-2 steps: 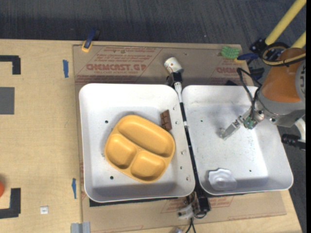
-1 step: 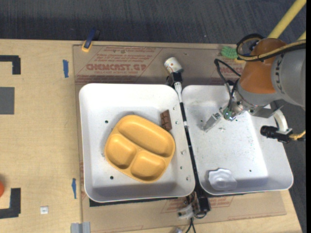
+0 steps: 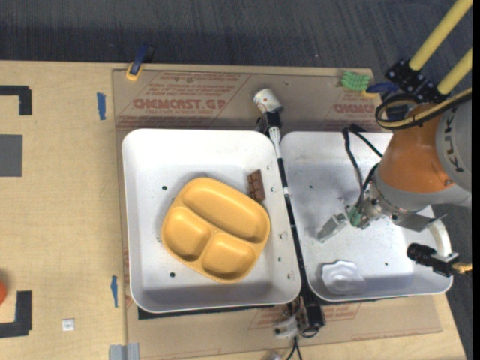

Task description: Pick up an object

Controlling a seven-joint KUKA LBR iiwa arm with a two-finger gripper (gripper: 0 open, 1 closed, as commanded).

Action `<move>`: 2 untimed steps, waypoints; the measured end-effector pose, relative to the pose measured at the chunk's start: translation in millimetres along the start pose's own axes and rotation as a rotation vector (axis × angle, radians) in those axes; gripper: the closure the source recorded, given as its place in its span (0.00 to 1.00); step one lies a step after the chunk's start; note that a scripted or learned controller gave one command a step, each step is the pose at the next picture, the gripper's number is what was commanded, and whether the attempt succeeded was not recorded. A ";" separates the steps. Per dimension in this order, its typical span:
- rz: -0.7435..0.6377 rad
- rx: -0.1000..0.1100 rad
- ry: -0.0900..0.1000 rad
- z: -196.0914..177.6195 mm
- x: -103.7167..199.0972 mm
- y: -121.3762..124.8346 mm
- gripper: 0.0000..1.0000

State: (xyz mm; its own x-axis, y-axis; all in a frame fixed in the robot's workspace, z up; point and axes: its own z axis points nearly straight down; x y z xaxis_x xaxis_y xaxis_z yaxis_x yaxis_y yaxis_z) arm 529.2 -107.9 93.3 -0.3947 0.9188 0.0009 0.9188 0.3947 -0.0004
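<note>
My gripper (image 3: 355,218) hangs low over the middle of the right bin (image 3: 390,276), below the arm's orange band (image 3: 411,163). A small grey object (image 3: 328,228) lies on the bin floor just left of the gripper, close to its tip or touching it. A whitish translucent lid-like object (image 3: 341,276) rests near the right bin's front edge. In the left bin (image 3: 142,201) a yellow sectioned plate (image 3: 216,227) lies upside down. A small brown block (image 3: 255,185) lies against that bin's right wall.
A divider rail (image 3: 285,201) runs between the two bins. A black cable (image 3: 360,152) loops over the right bin's back. Yellow rods (image 3: 442,28) slant at the top right. A black connector (image 3: 427,257) juts out at the right bin's front right.
</note>
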 end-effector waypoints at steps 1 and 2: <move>-0.107 -0.003 -0.005 7.8 -88.0 21.9 0.00; -0.270 -0.005 -0.004 7.7 -43.0 87.9 0.00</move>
State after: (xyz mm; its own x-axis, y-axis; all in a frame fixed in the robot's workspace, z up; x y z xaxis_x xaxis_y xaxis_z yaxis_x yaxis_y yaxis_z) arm 626.9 -112.7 85.5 -0.6251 0.7805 -0.0035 0.7805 0.6251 0.0039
